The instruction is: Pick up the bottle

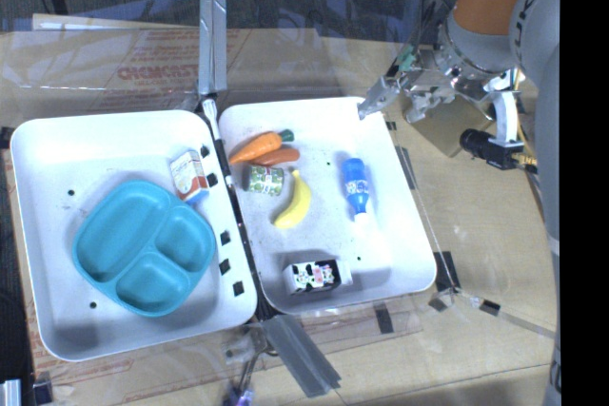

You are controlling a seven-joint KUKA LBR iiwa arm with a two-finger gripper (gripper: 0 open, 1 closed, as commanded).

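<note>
A blue bottle (356, 187) with a white cap lies on its side in the right bin (404, 252), toward that bin's right wall. My gripper (379, 98) hangs above the right bin's far right corner, up and to the right of the bottle and well apart from it. Its fingers are spread, and nothing sits between them.
The right bin also holds two carrots (265, 147), a small can (265, 180), a banana (294, 203) and a small dark box (314, 276). In the left bin (48, 166) lie a blue divided plate (145, 247) and a small carton (188, 174). A metal bar (211, 43) stands behind the bins.
</note>
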